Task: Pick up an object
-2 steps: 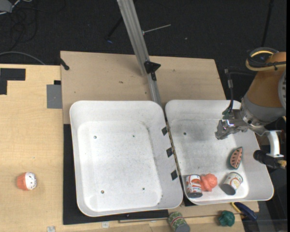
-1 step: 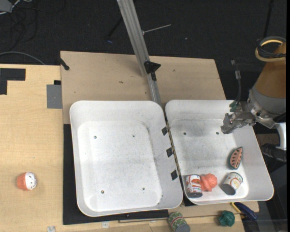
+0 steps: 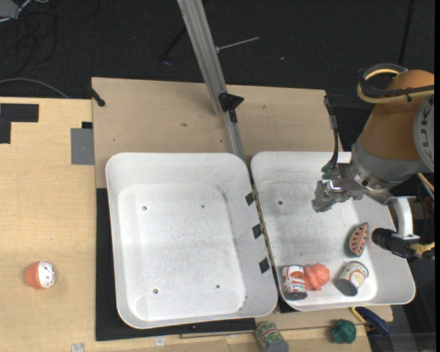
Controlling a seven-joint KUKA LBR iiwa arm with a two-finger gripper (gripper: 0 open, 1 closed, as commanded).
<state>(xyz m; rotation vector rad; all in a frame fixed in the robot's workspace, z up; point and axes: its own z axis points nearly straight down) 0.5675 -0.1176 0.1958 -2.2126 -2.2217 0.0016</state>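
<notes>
My gripper (image 3: pixel 324 199) hangs over the middle of the right bin (image 3: pixel 297 174), with nothing visible between its fingers. Along that bin's front lie a red-and-white can (image 3: pixel 294 281), a pink-orange lump (image 3: pixel 317 276) touching it, and a tipped can with a dark end (image 3: pixel 350 278). A reddish slice-shaped piece (image 3: pixel 358 239) lies near the bin's right side, to the right of and below the gripper.
The left bin (image 3: pixel 125 174) stands beside the right one. A slanted metal rail (image 3: pixel 209 57) runs down to the gap between the bins. Outside the bins lie an orange-and-white ball (image 3: pixel 40 275) at far left, a small can (image 3: pixel 268 336) and a green object (image 3: pixel 344 331) at the front.
</notes>
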